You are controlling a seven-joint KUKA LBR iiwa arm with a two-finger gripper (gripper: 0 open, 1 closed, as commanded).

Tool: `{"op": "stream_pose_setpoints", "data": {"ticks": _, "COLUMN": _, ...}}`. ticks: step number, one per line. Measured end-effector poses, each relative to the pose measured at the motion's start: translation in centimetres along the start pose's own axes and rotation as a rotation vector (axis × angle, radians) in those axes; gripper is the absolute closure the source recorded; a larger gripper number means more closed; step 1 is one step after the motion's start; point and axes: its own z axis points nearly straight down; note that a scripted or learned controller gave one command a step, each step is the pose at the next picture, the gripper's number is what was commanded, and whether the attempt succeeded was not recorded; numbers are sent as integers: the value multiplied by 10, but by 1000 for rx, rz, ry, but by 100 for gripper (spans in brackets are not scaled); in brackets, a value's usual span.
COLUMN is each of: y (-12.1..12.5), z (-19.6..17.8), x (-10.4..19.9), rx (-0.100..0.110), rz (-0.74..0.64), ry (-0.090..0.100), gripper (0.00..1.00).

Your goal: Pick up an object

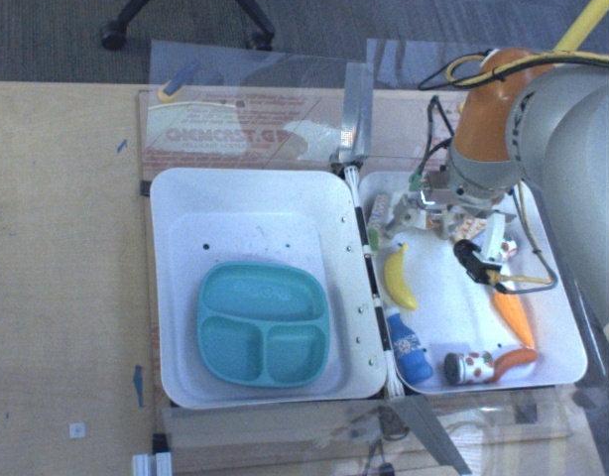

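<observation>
From my station I count two white bins on the bench, side by side.

Left bin: one item, a teal divided plate with three compartments, lying flat toward the near side.

Right bin: I count five loose items that I can make out.
- One yellow banana, lying along the left wall, just beside the divider between the bins.
- One blue bottle-like object with a patterned label, at the near left corner, just below the banana.
- One small white-and-red patterned can, on its side along the near wall.
- One orange carrot-like piece, touching the can's right end.
- One second orange carrot, longer, lying at a slant near the right wall, above the first.

One arm, grey with an orange band, reaches in from the right over the far part of the right bin. Its hand sits low at the far end of that bin, above the banana, among a cluster of small things I cannot tell apart. I cannot tell whether the hand is spread or pressed together, nor whether anything sits in it.

One black cable hangs below the wrist, over the bin floor.
</observation>
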Motion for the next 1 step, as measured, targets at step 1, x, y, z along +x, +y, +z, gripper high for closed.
{"op": "stream_pose_setpoints", "data": {"ticks": 1, "y": 0, "z": 0, "x": 0, "rx": 0, "rz": 1, "ry": -1, "gripper": 0}}
